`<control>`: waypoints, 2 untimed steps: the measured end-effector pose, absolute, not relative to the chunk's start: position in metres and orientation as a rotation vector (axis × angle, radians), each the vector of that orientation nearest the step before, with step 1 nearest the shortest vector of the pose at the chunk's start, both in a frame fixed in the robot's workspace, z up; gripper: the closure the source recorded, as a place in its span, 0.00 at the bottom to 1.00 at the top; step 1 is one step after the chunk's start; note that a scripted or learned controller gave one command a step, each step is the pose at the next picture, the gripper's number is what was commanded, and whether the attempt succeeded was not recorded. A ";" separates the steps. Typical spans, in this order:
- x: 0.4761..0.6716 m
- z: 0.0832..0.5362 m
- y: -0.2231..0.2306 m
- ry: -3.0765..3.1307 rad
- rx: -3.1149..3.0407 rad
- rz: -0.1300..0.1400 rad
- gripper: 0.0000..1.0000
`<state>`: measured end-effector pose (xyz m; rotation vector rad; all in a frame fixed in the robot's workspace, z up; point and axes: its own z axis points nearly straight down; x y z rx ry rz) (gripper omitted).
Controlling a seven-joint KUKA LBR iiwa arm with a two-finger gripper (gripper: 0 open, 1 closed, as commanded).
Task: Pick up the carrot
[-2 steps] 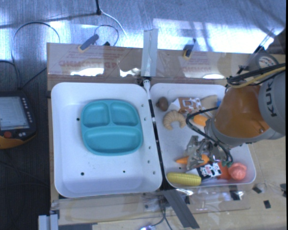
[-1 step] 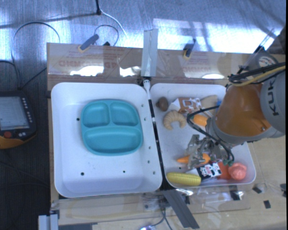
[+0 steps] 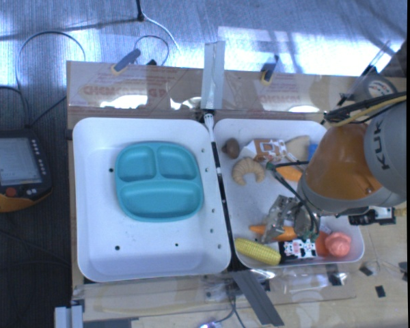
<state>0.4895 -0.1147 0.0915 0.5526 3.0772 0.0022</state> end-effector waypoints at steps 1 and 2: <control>0.491 0.100 -0.114 3.077 0.551 0.001 1.00; 0.491 0.107 -0.113 3.079 0.550 0.001 1.00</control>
